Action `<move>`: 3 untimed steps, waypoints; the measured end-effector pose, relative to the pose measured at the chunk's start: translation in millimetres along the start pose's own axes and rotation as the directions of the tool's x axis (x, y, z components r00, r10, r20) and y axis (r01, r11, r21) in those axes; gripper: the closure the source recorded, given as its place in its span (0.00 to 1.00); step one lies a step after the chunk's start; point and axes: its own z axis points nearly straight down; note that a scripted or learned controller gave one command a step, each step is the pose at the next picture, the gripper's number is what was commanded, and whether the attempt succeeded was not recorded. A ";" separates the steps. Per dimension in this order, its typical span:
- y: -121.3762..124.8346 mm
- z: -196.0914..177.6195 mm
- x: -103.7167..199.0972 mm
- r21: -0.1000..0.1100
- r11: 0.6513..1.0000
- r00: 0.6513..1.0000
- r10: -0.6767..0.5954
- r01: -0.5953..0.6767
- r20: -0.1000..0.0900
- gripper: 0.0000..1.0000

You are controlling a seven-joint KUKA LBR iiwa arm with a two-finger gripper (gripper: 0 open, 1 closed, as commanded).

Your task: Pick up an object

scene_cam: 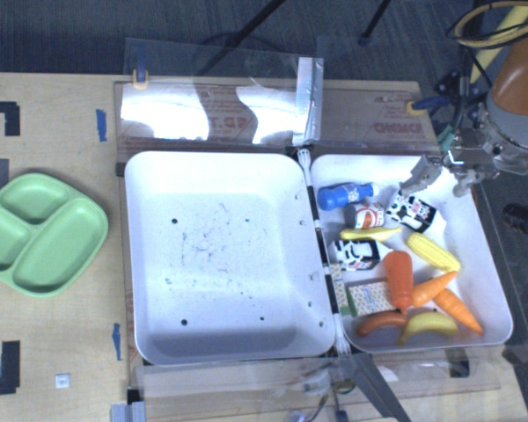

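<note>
My gripper (440, 172), jaws apparently open and empty, hangs over the right bin's (493, 262) far edge; crowded toys (405, 275) near it risk a glancing, slipping grasp.

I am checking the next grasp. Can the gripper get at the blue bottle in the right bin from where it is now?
Probably yes. The gripper hangs over the right bin's upper part, and the blue bottle lies uncovered at the top of the pile, with nothing between them.

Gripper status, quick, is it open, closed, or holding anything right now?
Gripper: open, holding nothing, fingers spread above the right bin's upper right corner.
</note>
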 end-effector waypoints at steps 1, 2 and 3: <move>-2.3 88.6 -50.5 -0.001 1.000 1.000 0.007 -0.007 0.000 0.00; 22.9 177.0 -80.2 -0.004 1.000 1.000 0.007 -0.007 -0.004 0.00; 22.5 171.2 -81.7 0.000 1.000 1.000 0.010 -0.010 -0.003 1.00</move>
